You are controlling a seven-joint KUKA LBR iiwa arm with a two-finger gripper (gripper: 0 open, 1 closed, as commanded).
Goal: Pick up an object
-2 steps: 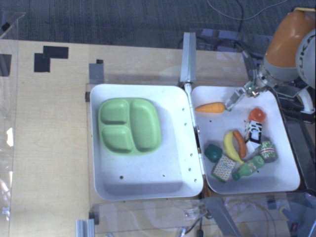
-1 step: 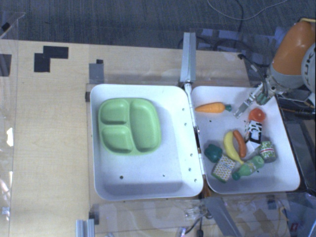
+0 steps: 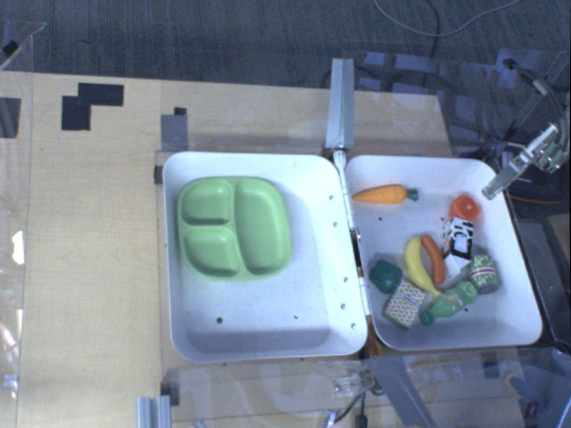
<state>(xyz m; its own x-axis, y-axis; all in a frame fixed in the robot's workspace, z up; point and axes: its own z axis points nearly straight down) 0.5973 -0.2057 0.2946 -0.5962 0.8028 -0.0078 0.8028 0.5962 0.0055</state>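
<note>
light wood bench (image 3: 89,266), two white bins; green divided plate (image 3: 235,226) in the left bin (image 3: 268,328), toys in the right bin (image 3: 500,328). gripper (image 3: 522,163) at its right rim, jaws: can't tell. grey carpet (image 3: 223,25) behind.

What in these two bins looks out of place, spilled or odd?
Nothing stands out. The green divided plate lies flat in the left bin. The carrot lies apart near the top of the right bin, and the banana sits in a loose heap of toys, all inside the walls.

Pale green divided plastic plate (image 3: 235,226) in the white left bin (image 3: 268,328); orange toy carrot (image 3: 382,195), yellow banana (image 3: 417,265), black-and-white patterned carton (image 3: 459,236) on the right.
</note>
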